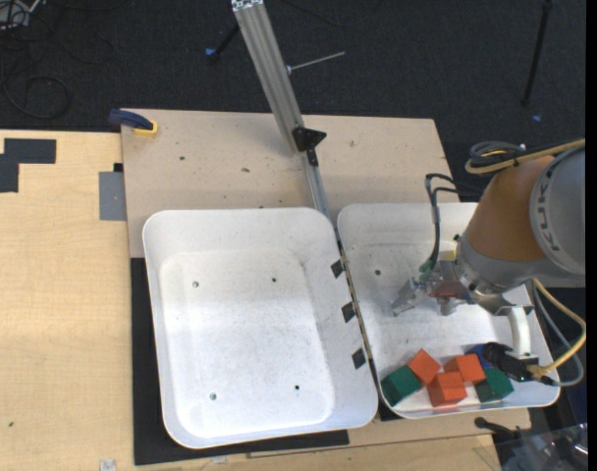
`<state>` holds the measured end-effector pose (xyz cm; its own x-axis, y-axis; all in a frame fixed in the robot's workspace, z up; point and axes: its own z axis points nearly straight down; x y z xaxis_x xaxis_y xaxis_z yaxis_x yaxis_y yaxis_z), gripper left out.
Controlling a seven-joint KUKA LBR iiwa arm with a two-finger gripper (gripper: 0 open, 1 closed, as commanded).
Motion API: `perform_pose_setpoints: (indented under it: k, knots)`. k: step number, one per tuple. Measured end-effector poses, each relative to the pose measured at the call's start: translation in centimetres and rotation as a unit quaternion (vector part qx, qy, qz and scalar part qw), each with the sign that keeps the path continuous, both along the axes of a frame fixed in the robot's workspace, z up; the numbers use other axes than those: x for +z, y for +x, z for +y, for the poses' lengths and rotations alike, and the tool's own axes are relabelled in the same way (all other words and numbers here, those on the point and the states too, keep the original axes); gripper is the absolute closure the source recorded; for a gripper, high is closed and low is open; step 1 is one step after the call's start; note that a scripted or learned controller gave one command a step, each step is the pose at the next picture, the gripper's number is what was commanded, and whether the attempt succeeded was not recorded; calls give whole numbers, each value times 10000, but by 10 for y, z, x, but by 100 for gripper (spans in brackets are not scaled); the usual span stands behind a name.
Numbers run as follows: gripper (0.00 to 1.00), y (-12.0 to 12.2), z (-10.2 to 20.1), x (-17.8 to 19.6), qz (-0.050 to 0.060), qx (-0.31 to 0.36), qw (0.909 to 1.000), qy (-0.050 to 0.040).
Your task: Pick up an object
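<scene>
Your end effector [408, 300] hangs low over the middle of the right bin [377, 226], and whether it is open or closed you cannot tell from this angle. Nothing visible sits in it, so judge the pick as not yet made. The blocks (three orange, two green) lie clustered at the bin's near edge: orange blocks [448, 378] and green blocks [401, 384] touching or just beside one another, apart from the end effector. The left bin [171, 234] holds no blocks. Descent and grasp remain.
</scene>
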<state>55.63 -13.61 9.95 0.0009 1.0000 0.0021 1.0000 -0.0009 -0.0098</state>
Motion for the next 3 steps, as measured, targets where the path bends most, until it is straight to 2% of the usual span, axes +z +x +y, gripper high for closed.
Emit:
perform_pose_setpoints:
  k: [1, 2, 3]
  knots:
    - [100, 1, -2, 13, -24, -42, 10000, -2]
    - [100, 3, -9, 57, -57, -36, 10000, -12]
    - [100, 7, -2, 105, -62, 10, 10000, -10]
